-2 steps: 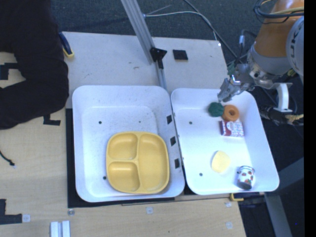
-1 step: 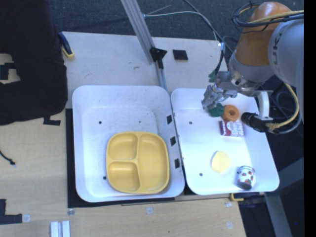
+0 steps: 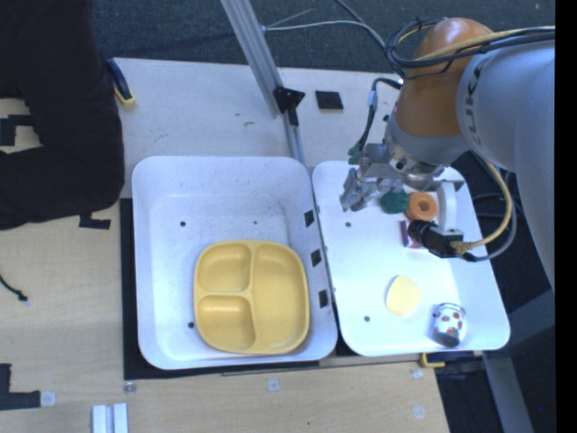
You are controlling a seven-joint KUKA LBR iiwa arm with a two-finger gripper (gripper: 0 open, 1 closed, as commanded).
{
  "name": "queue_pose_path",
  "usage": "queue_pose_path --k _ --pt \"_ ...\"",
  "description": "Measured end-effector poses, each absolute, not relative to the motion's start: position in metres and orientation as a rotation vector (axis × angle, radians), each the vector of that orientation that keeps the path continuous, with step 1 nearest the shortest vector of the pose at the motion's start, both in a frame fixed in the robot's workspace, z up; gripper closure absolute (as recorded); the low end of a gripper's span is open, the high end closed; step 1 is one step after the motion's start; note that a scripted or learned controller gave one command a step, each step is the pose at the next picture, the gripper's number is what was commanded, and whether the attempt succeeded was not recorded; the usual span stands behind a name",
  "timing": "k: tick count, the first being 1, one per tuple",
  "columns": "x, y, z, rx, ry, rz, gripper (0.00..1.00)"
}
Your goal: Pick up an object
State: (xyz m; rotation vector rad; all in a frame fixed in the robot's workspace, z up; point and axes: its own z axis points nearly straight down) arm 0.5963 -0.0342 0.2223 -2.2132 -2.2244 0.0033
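Pale bench (image 3: 207, 97), two white bins; left bin (image 3: 153, 242) holds a yellow divided tray (image 3: 252, 296). Right bin (image 3: 361, 269): yellow disc (image 3: 404, 295), silvery object (image 3: 448, 323), orange piece (image 3: 422, 207), green piece (image 3: 393, 201); gripper (image 3: 359, 192) hovers at the far end, grip impossible to make out.

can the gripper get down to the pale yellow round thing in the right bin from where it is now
Probably yes. The yellow round piece lies alone on the right bin's bare floor, apart from the silvery ball, and the gripper hangs above the same bin.
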Motion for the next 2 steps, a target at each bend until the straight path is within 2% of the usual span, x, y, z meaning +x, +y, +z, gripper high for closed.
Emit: queue_pose_path --k 2 --pt "0.565 0.068 0.231 -2.209 -2.228 0.000 1.00"
